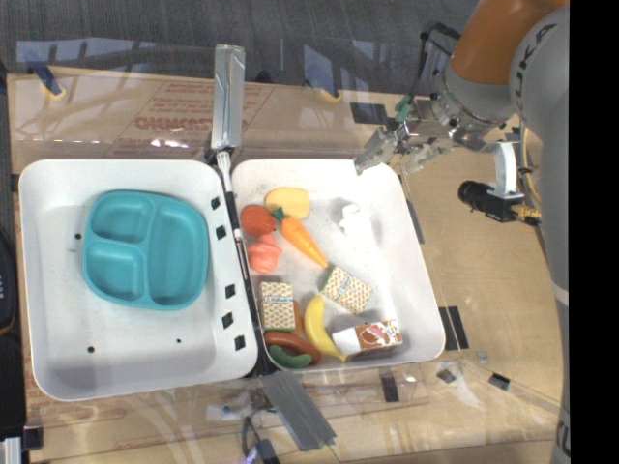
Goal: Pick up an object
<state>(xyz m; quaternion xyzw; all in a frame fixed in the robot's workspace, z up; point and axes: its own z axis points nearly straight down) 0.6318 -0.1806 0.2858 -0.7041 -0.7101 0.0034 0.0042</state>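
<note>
Gripper [392, 159]: open, empty, above right bin's [411, 259] far rim. Toy carrot [303, 242], banana [320, 325], cartons clustered in bin. Risk, judged: crowded items, likely glancing or double grasp.

- This is a robot test lab, not a home or a kitchen.
- A large grey arm [542, 114] with an orange band reaches in from the upper right of the frame, with cables and small fittings at its wrist.
- Two shallow white bins [39, 259] sit side by side on a brown board worktop [484, 278] under a clear sheet, held by strips of dark tape [300, 416].
- The right-hand bin holds plastic play food [305, 243]; the left holds a teal divided plate [147, 247].
- Grey carpet [145, 3] runs along the top of the frame.
</note>
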